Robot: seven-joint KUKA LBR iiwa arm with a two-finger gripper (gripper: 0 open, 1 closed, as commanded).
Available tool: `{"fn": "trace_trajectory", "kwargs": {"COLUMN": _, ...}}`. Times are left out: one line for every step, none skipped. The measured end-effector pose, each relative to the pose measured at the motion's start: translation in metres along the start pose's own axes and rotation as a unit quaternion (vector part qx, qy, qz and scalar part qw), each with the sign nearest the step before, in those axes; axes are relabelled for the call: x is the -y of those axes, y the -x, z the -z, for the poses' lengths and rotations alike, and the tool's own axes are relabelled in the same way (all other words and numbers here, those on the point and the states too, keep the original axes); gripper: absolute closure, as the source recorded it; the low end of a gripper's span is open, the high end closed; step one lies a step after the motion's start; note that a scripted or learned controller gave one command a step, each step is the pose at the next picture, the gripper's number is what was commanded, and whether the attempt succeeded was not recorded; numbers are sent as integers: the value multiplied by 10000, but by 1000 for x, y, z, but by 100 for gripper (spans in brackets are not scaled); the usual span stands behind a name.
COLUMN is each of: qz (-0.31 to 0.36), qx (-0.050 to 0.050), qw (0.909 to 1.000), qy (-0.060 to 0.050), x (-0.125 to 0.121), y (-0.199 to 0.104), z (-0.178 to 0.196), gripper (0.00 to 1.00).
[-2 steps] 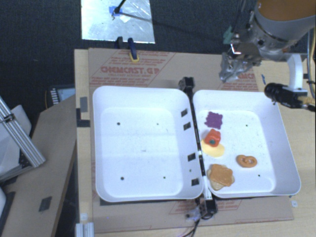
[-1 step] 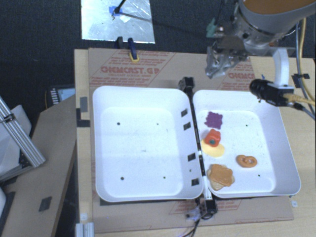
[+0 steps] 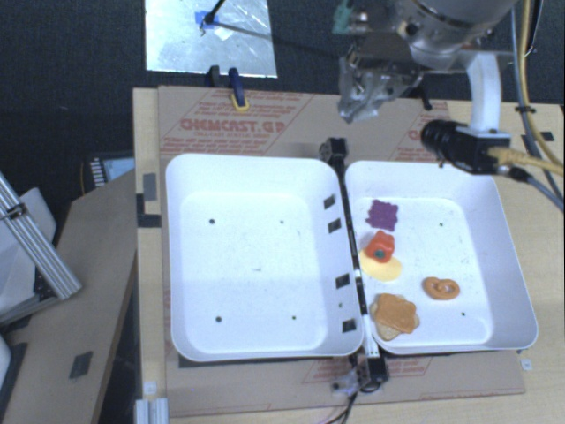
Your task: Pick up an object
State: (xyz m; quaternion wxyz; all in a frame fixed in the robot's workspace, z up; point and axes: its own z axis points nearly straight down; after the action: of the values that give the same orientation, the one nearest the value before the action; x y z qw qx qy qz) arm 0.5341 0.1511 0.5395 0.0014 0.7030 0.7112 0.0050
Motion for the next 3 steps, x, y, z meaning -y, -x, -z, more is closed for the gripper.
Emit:
{"fn": "trace_trajectory", "kwargs": {"qz": -1, "qx": 10, "qw": 10000, "qy": -44, "x": 28, "y": -63, "z": -5, "gripper": 100}}
{"fn": "trace_trajectory", "kwargs": {"qz": -22, "qx": 13, "qw": 10000, "qy": -44, "x": 48, "y": -85, "z": -5, "gripper": 100}}
{"fn": "trace_trajectory", "kwargs": {"qz": -22, "qx": 6, "qw": 10000, "qy": -30, "x": 47, "y": -84, "z": 7, "gripper": 100}}
